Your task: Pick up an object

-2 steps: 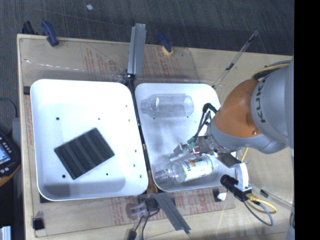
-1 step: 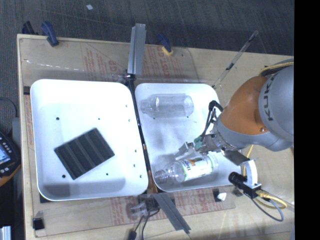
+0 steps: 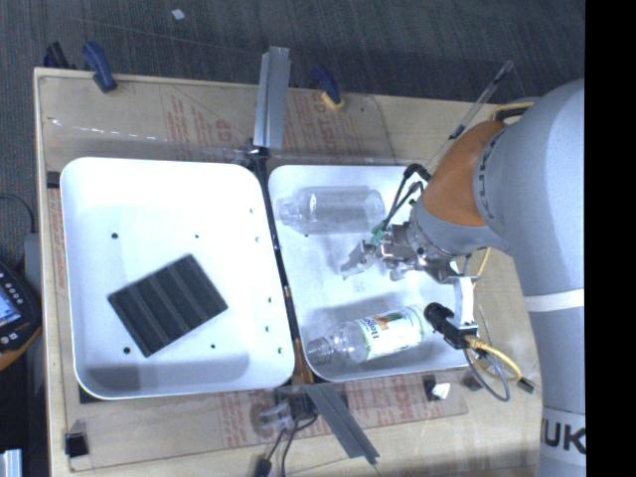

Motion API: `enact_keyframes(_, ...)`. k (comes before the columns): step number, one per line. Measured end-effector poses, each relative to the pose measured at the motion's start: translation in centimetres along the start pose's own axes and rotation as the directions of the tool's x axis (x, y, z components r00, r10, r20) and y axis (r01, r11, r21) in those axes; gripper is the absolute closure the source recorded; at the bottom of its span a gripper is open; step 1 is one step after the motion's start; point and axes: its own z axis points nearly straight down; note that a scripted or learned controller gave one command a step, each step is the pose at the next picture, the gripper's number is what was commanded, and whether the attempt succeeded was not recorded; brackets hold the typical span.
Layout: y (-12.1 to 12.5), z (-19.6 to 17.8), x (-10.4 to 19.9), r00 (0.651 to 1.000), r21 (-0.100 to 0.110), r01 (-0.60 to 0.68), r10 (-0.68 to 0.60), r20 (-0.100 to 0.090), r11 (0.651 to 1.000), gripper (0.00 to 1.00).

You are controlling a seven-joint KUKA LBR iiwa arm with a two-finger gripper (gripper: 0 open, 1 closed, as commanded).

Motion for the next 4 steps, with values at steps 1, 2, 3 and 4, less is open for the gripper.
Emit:
enact_keyframes(1, -5.9, -7.8, 0.0, 1.0, -0.002, 0.015, -0.015, -0.001, 1.0, 0.0)
enact_keyframes(2, -7.9, -4.0, 2.9, 0.987, -0.002, 0.16, -0.16, 0.0, 0.987, 0.0)
enact_keyframes(3, -4.9, -5.6, 2.3, 0.989, -0.002, 0.149, -0.149, 0.001, 0.989, 0.0)
enact_keyframes(4, -7.5, -4.5, -0.7, 0.98, -0.003, 0.2, -0.2, 0.001, 0.98, 0.0)
